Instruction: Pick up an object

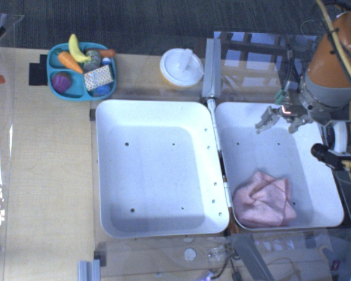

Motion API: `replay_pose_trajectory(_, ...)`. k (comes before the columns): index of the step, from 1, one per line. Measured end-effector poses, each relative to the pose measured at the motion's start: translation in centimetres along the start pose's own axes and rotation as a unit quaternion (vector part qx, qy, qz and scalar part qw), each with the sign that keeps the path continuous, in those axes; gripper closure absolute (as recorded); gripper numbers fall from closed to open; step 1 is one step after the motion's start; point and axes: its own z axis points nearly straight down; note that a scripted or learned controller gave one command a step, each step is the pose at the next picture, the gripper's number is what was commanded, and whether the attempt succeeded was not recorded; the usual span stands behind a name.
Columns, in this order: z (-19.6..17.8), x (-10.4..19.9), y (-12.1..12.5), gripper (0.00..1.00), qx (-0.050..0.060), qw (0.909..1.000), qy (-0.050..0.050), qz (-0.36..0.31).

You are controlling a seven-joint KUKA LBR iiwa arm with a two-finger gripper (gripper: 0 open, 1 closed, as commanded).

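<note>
- The step in hand looked like the approach: nothing was picked up yet.
- The pink cloth lay crumpled in the right bin, at its near edge.
- The hand hung over that bin's far part, well apart from the cloth, fingers spread, holding nothing.
- Next move would call for moving toward the cloth, then descending.

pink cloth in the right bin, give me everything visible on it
The pink cloth looks like soft fabric, crumpled into a loose heap with folds and creases across its top. It lies flat on the floor of the right bin, in the near left corner, against or close to the near wall. The tool hangs apart from it, over the bin's far side.
</note>
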Motion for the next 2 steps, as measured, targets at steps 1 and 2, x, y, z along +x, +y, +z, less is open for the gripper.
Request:
replay_pose_trajectory(1,9.7,-2.4,-5.2,0.00,0.001,1.0000,0.000,-0.003)
replay_pose_trajectory(2,14.6,-1.8,-6.4,0.00,-0.006,0.9986,-0.001,-0.054)
